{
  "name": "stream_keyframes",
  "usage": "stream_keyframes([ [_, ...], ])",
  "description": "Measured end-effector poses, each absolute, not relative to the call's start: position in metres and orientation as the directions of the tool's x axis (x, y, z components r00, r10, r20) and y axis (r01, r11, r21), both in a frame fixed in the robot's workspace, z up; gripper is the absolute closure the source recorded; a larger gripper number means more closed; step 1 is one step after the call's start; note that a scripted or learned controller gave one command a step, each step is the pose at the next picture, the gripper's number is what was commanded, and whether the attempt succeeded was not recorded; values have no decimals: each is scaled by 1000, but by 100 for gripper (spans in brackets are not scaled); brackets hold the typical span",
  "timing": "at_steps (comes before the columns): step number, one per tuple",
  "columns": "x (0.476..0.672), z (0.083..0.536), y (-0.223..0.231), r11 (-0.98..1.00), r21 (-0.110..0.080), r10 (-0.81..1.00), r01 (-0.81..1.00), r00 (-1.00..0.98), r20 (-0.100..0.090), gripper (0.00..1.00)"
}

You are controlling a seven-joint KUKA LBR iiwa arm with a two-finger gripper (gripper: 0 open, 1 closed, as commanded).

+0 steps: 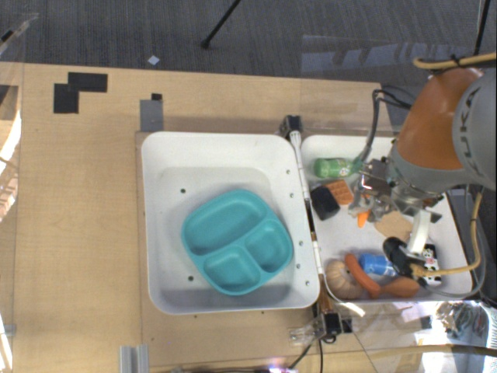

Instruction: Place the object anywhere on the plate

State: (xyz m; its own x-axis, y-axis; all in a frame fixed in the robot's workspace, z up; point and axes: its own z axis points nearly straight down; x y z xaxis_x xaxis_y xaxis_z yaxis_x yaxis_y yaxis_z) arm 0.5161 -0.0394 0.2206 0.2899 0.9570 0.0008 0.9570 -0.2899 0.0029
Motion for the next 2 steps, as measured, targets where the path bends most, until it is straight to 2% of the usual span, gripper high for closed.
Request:
stream_keyframes([
  [1,521,182,28,-335,-5,942,942,335,2,100],
  [2,522,184,25,-339,-1,941,941,339,1,0],
])
